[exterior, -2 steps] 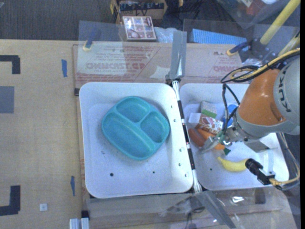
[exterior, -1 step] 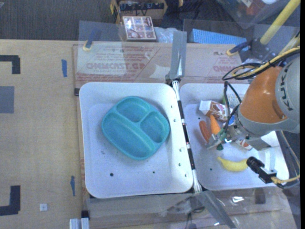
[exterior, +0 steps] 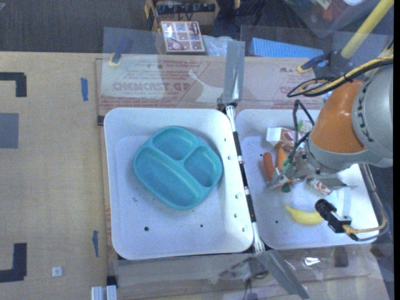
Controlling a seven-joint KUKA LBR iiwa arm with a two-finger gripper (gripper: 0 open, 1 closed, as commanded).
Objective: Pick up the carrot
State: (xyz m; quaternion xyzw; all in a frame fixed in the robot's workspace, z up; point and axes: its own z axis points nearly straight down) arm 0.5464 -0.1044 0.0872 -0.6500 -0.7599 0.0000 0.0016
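A yellow plastic banana (exterior: pixel 303 215) lies near the right bin's (exterior: pixel 269 230) front edge; behind it, the pincer (exterior: pixel 282 179), its grip unclear, crowds the orange carrot (exterior: pixel 268 165).

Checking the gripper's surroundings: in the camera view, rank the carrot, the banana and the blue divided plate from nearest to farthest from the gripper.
Measured from the gripper in the right bin:
1. Carrot: just to its left, in the same bin.
2. Banana: lower right of it, toward the bin's near edge.
3. Blue divided plate: far left, in the left bin.
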